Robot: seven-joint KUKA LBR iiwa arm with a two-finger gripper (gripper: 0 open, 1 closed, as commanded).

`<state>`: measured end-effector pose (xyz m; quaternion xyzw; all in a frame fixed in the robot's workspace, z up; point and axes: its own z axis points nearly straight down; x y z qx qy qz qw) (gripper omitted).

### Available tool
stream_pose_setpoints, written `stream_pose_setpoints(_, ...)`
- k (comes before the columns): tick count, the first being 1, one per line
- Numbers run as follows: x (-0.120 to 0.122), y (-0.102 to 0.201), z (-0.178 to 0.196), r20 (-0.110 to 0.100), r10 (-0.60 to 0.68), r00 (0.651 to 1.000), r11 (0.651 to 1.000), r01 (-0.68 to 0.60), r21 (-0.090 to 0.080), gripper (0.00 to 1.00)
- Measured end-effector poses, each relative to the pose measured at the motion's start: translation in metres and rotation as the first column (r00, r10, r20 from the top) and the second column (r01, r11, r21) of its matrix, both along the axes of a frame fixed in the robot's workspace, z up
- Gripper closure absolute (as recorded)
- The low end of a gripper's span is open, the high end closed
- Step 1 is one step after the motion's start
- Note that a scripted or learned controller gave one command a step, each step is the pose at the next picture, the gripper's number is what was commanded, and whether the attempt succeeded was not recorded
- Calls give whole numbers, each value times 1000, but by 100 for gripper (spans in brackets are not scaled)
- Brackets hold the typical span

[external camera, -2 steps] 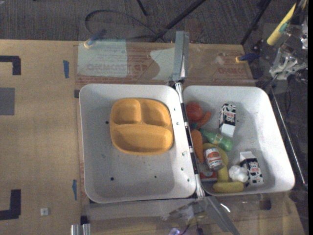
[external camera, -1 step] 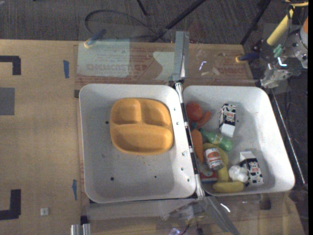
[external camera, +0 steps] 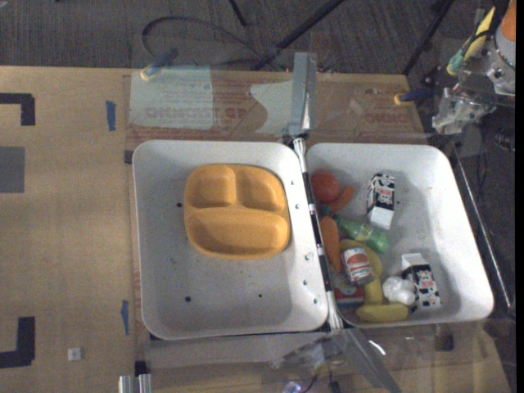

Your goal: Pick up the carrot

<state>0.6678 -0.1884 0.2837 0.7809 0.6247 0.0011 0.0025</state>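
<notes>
Claw parked clear of the bins, carrot untouched.
The carrot lies against the right bin's left wall, crowded by a green bottle and can; whether the claw is apart or together, I cannot tell.

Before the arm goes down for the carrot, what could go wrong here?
1. The carrot lies tight against the right bin's left wall, so one side of the tool may hit the wall.
2. A green bottle and a small can crowd it, so the tool may catch or shove those instead.
3. A red-orange toy above it looks similar and could be mistaken for the target.
</notes>
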Motion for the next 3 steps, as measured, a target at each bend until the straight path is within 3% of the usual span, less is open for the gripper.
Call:
stream_pose_setpoints(1, 0, 1, 21, -1, -273, 962, 962, 273, 1, 100)
stream_pose_setpoints(2, -1, 7, 7, -8, -269, 963, 963, 269, 2, 100)
stream_pose_setpoints(3, -17, -10, -42, -5, 329, 944, 944, -329, 3, 100)
